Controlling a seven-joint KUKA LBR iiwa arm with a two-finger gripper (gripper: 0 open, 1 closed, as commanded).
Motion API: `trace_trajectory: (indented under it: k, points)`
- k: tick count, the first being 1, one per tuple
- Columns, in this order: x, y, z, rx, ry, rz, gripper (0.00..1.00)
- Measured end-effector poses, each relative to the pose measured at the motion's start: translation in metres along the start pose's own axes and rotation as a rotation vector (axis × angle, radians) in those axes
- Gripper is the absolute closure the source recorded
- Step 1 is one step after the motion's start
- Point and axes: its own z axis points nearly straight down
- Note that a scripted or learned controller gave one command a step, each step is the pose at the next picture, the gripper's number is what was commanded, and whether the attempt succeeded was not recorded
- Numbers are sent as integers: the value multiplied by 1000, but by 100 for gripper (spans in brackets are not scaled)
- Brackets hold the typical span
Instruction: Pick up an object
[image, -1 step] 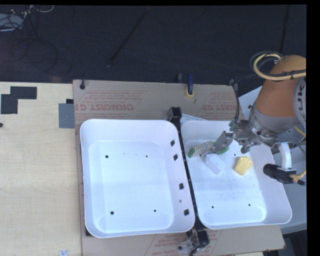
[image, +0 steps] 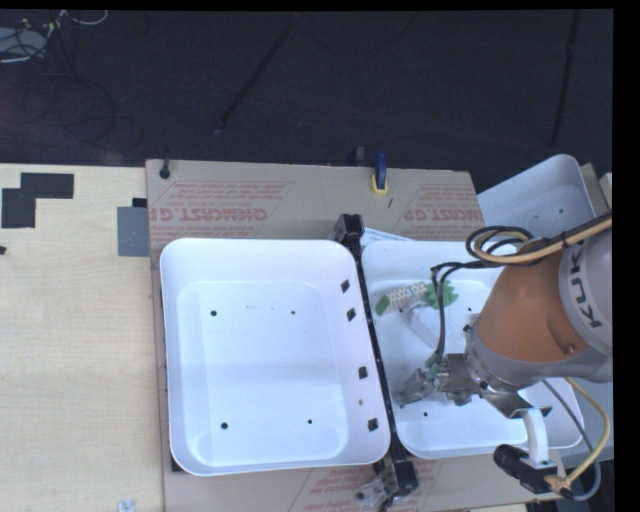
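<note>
My gripper hangs low over the near left part of the right bin, reaching in from the right beneath the orange-banded wrist. A small object with a white patterned body and green ends lies in the far part of that bin, well beyond the gripper. A pale clear item lies just in front of it. The arm's bulk hides the bin's right half.
The left bin sits beside the right one, split from it by a black divider with clips. Both bins rest on a cardboard sheet. Black cables loop over the arm. A grey tray stands at the far right.
</note>
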Motion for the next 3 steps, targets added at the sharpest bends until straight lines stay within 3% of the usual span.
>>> trace_trajectory:
  k: [1,2,3]
  points:
    - [-13,7,-155,-36,-9,0,0]
    - [-12,4,-157,-17,-6,2,100]
    - [38,3,-229,-26,-6,-7,100]
